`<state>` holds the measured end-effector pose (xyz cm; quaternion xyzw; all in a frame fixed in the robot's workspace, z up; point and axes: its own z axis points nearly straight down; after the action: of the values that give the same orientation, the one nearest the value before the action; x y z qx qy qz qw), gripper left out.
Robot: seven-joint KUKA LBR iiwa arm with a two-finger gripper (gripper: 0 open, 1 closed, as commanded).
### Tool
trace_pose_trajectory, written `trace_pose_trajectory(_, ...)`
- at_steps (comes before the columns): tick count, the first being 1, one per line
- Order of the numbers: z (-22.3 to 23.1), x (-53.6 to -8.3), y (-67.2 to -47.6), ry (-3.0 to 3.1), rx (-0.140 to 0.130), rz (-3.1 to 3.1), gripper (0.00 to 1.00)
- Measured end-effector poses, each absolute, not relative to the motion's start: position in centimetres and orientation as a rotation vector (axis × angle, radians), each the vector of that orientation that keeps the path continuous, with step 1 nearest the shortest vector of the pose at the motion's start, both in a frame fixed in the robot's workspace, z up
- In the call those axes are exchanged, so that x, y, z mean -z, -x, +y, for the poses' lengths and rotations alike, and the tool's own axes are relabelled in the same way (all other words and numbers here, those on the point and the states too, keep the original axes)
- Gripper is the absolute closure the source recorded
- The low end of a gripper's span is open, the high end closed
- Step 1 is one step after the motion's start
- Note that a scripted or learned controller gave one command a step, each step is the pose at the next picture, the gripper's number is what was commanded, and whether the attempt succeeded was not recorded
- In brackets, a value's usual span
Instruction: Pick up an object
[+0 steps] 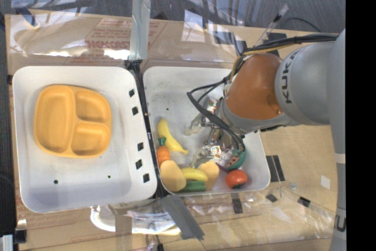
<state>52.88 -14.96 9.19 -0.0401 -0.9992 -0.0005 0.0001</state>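
The right bin (176,82) holds several toy foods along its near side. A yellow banana (171,136) lies beside a small orange piece (163,154). In front of them are a tan piece (172,175), a yellow piece (194,173) on a green one (194,186), and a red tomato (236,178). My gripper (201,139) hangs low over the bin's middle, right of the banana, with its fingers spread and nothing between them. A red-and-green slice (236,158) peeks out under the wrist.
The left bin (35,185) carries a yellow divided plate (72,120). The arm's orange band (254,91) and cables cover the right bin's far right part. Taped cardboard surrounds both bins.
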Motion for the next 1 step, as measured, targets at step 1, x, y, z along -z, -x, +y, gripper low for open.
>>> trace_pose_trajectory(1, -21.07, -10.46, -50.13, 0.076, 0.000, -3.144, 0.00)
